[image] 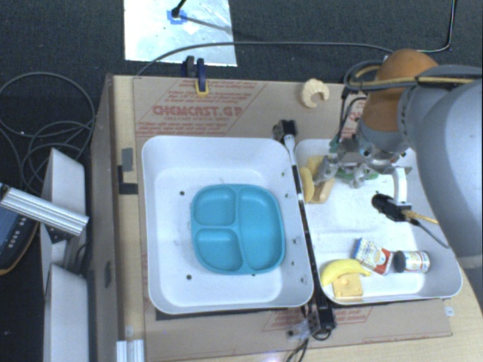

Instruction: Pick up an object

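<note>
- The tool (pixel 343 170) hangs over the far left corner of the right bin (pixel 343 228); I cannot tell if it is spread or pressed together.
- One tan object (pixel 315 187) lies just beside it, against that bin's left wall.
- Along the near edge lie one banana (pixel 337 268), one yellow wedge (pixel 349 286), one small packet (pixel 368 252) and one small bottle (pixel 411 262).
- The left bin (pixel 162 202) holds one blue divided plate (pixel 238 227).

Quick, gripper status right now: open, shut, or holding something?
Gripper: cannot be told; it is low over the right bin, beside a tan object, and no grasp can be confirmed.
</note>
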